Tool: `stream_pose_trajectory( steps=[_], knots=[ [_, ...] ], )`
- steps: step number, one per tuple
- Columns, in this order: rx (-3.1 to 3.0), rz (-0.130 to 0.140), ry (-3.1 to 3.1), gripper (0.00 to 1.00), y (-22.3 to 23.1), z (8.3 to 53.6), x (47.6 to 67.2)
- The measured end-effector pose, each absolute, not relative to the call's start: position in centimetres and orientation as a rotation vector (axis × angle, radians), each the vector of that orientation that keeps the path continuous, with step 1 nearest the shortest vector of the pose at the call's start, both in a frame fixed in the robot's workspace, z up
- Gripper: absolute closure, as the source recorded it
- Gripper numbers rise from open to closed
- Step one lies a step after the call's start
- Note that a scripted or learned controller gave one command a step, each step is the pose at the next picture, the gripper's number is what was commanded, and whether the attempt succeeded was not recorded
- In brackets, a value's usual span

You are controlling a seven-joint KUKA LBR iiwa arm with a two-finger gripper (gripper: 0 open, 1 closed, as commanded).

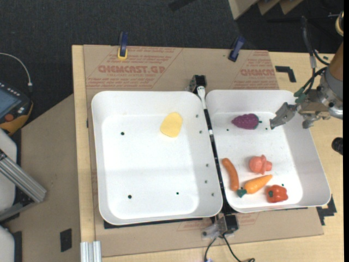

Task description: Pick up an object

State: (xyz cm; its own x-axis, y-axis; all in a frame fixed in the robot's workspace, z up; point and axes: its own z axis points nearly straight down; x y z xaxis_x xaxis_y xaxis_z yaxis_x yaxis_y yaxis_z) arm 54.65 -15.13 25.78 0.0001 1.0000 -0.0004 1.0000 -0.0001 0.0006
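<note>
My gripper (295, 117) hangs over the far right part of the right bin (305, 146), open, with nothing between its two fingers. A purple bunch of grapes (245, 121) lies just to its left, apart from it. Nearer the front of that bin lie a pink toy (259, 164), an orange sausage-shaped piece (230, 173), a carrot (256, 184) and a red pepper (276, 193). In the left bin (109, 146) a yellow piece (172, 124) rests near the back.
Both bins sit on a cardboard sheet (163, 64) held by two blue clamps (123, 43) at the back. A black divider strip (210, 141) runs between the bins. Cables hang by the arm at the right.
</note>
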Motion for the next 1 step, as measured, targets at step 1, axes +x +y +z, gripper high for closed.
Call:
stream_pose_trajectory(
  steps=[1],
  knots=[
    [2.231,-0.004,2.223,0.00,-14.63,7.77,50.20]
  ],
)
